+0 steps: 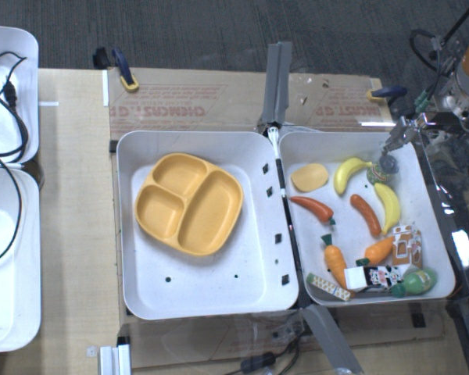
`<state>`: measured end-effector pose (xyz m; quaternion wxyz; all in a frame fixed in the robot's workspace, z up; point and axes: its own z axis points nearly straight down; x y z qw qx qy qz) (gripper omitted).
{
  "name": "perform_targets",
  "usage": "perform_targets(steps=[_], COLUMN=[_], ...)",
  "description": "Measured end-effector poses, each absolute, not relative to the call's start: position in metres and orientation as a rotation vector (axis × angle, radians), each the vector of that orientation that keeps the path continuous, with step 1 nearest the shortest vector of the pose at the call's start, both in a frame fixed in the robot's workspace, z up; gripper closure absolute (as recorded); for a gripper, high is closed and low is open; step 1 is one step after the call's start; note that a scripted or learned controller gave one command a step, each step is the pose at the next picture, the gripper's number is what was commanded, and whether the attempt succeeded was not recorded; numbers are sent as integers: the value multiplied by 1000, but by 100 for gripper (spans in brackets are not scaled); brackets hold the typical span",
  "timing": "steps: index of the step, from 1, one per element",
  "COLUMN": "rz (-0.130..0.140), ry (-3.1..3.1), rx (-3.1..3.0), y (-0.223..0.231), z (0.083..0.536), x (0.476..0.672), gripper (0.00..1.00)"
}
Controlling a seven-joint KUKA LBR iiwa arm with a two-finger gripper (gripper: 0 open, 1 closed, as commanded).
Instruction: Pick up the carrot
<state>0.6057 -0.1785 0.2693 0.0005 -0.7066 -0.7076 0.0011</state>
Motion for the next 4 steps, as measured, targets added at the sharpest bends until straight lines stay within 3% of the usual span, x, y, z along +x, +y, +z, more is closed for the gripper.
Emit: perform_targets(steps=[1, 2, 3, 4], rz=[2, 1, 3, -2], ry=[-2471, -2498, -2335, -2359], rx=[-1938, -1906, -2098, -2077], y=[-130, -164, -142, -98], z=[202, 240, 120, 92], x=[547, 544, 518, 481], gripper=[0, 0, 0, 0])
